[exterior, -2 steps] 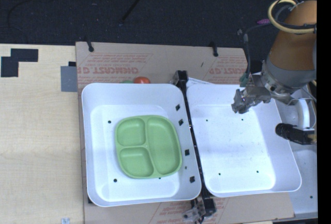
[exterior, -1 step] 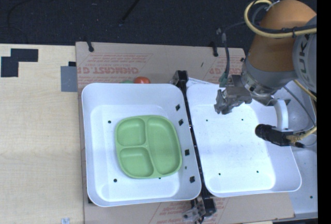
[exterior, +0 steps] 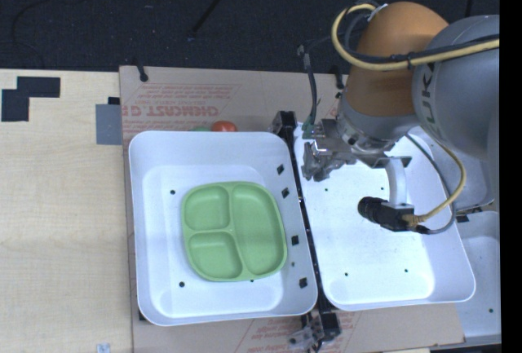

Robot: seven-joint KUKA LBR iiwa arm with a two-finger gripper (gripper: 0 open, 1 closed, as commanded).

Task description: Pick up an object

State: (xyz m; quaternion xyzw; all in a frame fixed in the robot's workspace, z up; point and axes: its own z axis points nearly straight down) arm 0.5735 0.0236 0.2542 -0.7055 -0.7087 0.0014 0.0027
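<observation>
Firstly, far left: pale wooden tabletop (exterior: 57,205), with flat black and grey markings near its far edge.
Beneath the bins: brown cardboard sheet (exterior: 188,103) with red print, lying flat under both bins.
Left bin: shallow white plastic bin on the left (exterior: 155,160), set level on the sheet.
Task's thing: green three-compartment plastic plate (exterior: 234,229), lying flat and right way up at about the middle of the left bin's floor, apart from all four walls.
Behind the left bin: small red round item (exterior: 223,127), partly hidden by the far rim and outside the bin. Its kind cannot be determined.
Right bin: shallow white plastic bin on the right (exterior: 383,274), its rim touching the left bin's rim.
Jaws: over the right bin's far left corner, just beside the adjoining rims. No object is visible in them, and whether they stand wide or narrow cannot be told.
Arm: grey arm with an orange band (exterior: 391,33), reaching in above the right bin.
Step in hand: judged to be approach, with no grasp made.
Next move calls for: crossing the rims to the left bin, then descending on the plate's raised edge or a divider ridge. The plate is flat and thin and offers little other purchase, so a slip is likely.
</observation>
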